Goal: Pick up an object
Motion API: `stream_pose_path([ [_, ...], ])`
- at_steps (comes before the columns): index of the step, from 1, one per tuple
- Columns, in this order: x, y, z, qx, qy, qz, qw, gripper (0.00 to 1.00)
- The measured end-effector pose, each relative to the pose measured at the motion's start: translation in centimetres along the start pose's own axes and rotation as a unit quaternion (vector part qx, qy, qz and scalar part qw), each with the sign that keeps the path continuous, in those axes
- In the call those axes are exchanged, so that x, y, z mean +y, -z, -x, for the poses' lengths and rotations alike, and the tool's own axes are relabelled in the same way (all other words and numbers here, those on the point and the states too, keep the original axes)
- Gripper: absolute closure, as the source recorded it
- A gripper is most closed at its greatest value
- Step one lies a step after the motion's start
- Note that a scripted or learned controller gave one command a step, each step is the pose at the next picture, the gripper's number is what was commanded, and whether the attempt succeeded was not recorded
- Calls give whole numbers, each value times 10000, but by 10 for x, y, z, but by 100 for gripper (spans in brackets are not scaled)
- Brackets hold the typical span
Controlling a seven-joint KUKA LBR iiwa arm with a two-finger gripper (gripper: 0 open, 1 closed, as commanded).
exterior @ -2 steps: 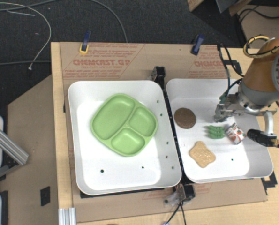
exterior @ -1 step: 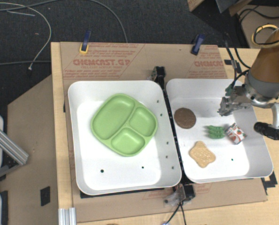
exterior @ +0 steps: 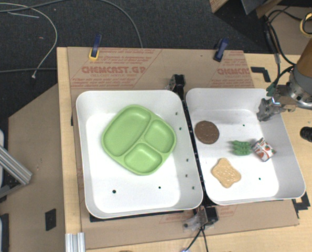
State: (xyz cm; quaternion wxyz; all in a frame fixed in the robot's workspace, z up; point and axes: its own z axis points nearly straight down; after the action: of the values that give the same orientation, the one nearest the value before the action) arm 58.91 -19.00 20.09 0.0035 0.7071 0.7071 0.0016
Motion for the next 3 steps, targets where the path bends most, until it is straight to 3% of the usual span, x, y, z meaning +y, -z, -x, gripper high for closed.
stream_pose_path([
  [1, 2, 54, 0, 3, 6, -4, 10000, 100],
  [2, -3, 43, -49, 29, 16, -45, 10000, 100],
  [3, -25, 37, -105, 26, 18, -56, 10000, 100],
])
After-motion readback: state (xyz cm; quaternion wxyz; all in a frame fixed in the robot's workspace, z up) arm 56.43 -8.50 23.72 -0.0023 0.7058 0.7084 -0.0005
